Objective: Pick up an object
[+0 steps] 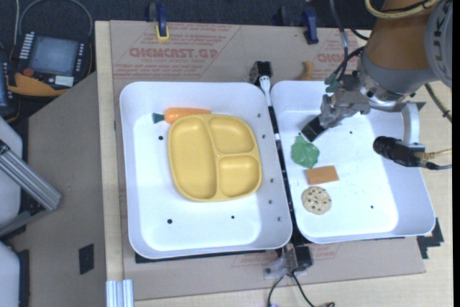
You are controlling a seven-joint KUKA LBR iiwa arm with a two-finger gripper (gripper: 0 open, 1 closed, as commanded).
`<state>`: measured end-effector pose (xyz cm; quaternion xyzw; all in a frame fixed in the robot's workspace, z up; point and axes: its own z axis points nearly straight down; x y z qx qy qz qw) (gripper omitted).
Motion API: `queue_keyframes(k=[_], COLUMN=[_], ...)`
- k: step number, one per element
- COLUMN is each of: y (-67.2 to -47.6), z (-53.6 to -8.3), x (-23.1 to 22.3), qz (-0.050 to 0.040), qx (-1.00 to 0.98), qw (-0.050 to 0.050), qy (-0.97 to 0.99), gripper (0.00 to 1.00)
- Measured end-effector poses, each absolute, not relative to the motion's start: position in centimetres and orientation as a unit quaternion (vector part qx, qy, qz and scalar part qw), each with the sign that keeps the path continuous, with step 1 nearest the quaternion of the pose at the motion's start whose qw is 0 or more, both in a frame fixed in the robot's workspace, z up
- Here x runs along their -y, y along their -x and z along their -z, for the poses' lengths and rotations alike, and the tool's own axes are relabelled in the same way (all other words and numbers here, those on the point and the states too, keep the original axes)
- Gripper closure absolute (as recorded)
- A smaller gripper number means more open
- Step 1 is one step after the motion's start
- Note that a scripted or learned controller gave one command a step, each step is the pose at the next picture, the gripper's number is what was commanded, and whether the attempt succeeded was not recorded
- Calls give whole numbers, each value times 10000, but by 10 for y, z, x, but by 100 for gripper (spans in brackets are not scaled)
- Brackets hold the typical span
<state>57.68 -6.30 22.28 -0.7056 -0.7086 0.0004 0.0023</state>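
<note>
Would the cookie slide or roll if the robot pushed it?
The cookie lies flat on the right bin's smooth white floor, so it would probably slide, not roll. It looks thin and flat, so likely light, and hard for the tool to pinch.

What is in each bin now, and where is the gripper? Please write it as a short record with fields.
left bin: yellow divided plate; carrot beside the plate's far edge
right bin: green leafy piece, orange cracker, cookie
gripper: low over the right bin, just beyond the green leafy piece
grasp: none visible between the fingers
</note>
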Motion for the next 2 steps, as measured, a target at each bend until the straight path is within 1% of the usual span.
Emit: queue_keyframes(k=[1, 2], y=[-551, -525], z=[-213, -228], x=[13, -34], qz=[-3, 1], qx=[7088, 7089], qw=[26, 22], qy=[7054, 7053], gripper=[100, 100])
